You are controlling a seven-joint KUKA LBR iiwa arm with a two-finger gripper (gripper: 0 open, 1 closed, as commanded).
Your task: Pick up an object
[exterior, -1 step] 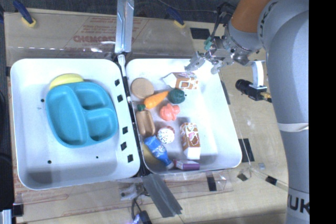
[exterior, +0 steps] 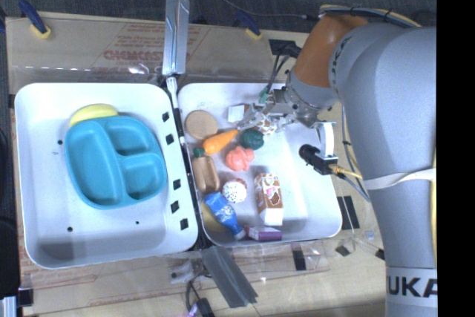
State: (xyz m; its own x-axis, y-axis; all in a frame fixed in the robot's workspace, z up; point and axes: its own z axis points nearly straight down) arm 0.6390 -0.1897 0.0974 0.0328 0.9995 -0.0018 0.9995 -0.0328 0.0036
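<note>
Grey KUKA arm with orange wrist band (exterior: 386,108) fills the right side, reaching in over the right-hand shallow white bin (exterior: 315,215). Its two-finger gripper (exterior: 267,115) sits low at the upper middle of that bin, among the clutter. Fingers are lost against metal parts and cables; cannot tell how wide they stand, nor whether anything lies between them.

Left-hand shallow white bin (exterior: 37,234) carries a blue plastic compartment tray (exterior: 115,163) tilted on its floor, with a yellow rounded object (exterior: 93,113) peeking out from behind the tray's upper edge.

Right bin contents, large to small:
- white and brown carton, box-shaped (exterior: 269,198), lying lower middle
- tan bread-like loaf (exterior: 205,173) by the left wall
- round tan disc (exterior: 200,122) at upper left
- blue bottle-shaped toy (exterior: 223,213) near the lower left corner
- orange plastic carrot (exterior: 220,141), slanting up toward the gripper
- pink lumpy toy (exterior: 239,157), just below the carrot tip
- dark green rounded toy (exterior: 251,137), just beside the gripper's lower end, closest candidate
- speckled white ball (exterior: 234,191)
- small purple flat piece (exterior: 264,234) at the bottom wall

Progress, as judged: the arm is down in the bin at a grasp site near the green toy and carrot tip, but every item appears to rest on the bin floor. Nothing reads as lifted. Closing on an object, if not done, and raising it clear are left.
</note>
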